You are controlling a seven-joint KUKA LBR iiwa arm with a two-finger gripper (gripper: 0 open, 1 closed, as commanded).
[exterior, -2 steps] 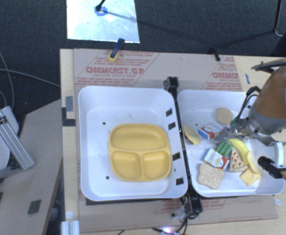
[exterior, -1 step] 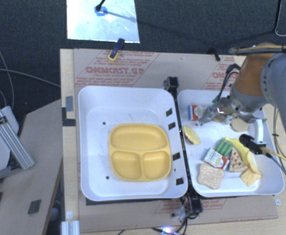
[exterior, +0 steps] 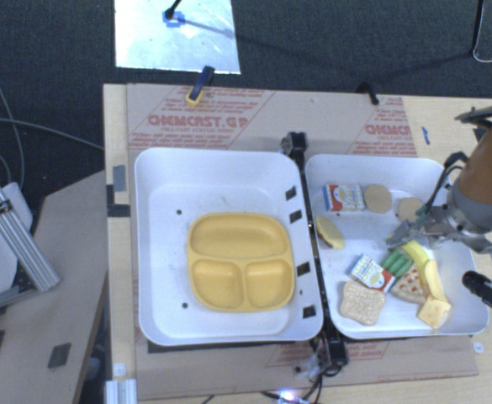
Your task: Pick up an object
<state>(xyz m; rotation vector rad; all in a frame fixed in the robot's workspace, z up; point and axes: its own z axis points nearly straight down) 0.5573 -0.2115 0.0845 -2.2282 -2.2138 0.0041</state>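
My arm is entering from the right, cut off by the frame edge and covering part of the right bin (exterior: 357, 165). My pincer (exterior: 410, 236) is hovering low over the banana (exterior: 424, 263) and the green piece (exterior: 398, 262), too blurred to tell its opening. The yellow tray (exterior: 240, 259) is sitting in the left bin (exterior: 163, 225).

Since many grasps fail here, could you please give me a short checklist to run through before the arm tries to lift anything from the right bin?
1. Arm over the right bin: ok.
2. Pincer near a target: ok, it sits by the banana.
3. Pincer open or shut: cannot tell.
4. Anything already held: cannot tell.
5. Target free of neighbours: not ok, the banana touches the green piece and the pizza slice.
6. Yellow tray lies in the left bin: ok.
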